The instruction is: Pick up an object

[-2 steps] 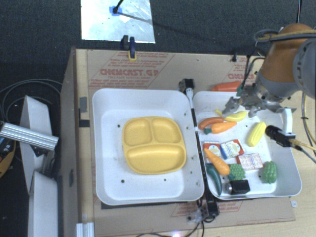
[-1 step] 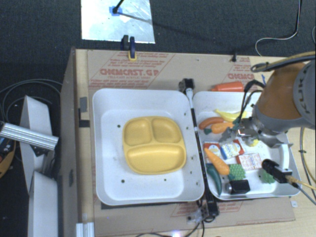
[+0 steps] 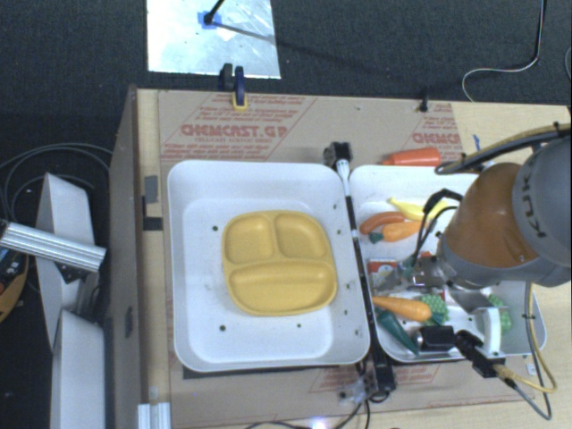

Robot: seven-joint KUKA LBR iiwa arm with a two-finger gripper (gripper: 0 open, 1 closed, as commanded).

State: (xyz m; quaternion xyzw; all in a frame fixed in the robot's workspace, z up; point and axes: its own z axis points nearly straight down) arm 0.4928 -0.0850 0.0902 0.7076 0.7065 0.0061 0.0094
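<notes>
- The pick looks not yet done: the gripper (image 3: 409,275) is down in the right bin (image 3: 465,182) among the toy food, and nothing can be seen lifted clear of the pile.
- Whether the gripper is spread or pinching something cannot be told; the orange wrist band (image 3: 483,213) and grey arm cover most of it.
- Likely things to pick lie close by: an orange carrot (image 3: 404,308) just below the gripper with a green piece (image 3: 435,307) touching its right end, an orange-and-green vegetable (image 3: 386,228) and a yellow banana-like piece (image 3: 408,208) just above it.
- Another carrot-like toy (image 3: 411,158) lies farther above the gripper, past the bin's rim.
- What is left, as I judge it: closing on one item and raising it.
- To the gripper's left, the left bin (image 3: 192,266) holds a yellow divided plate (image 3: 277,262).
- Both bins sit on a brown board-covered surface (image 3: 259,128); beyond lies dark carpet (image 3: 71,61) with a shiny sheet (image 3: 214,25) and cables.
</notes>
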